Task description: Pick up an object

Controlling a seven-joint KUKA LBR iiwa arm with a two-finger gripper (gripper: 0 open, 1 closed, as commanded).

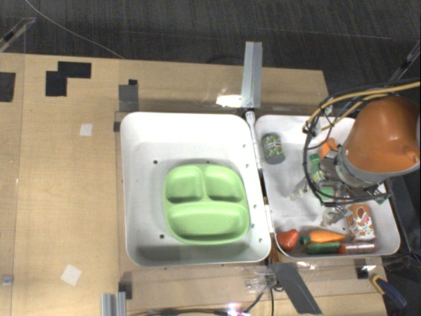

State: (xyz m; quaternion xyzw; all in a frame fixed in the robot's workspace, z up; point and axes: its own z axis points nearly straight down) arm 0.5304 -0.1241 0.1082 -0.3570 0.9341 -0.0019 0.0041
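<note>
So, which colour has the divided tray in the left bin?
Light green; the divided tray shows clearly in the camera view, in the left bin.

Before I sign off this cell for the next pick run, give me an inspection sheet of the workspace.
Surface: wooden bench bearing two white bins, left bin and right bin.
Job's things: small can, red piece, orange and green pieces and a printed packet in the right bin.
Clutter: green divided tray in the left bin.
Grippers: arm over the right bin, hiding its jaws.
Cables: bundle around the wrist; thin wire on the floor.
Surroundings: dark carpet.
</note>
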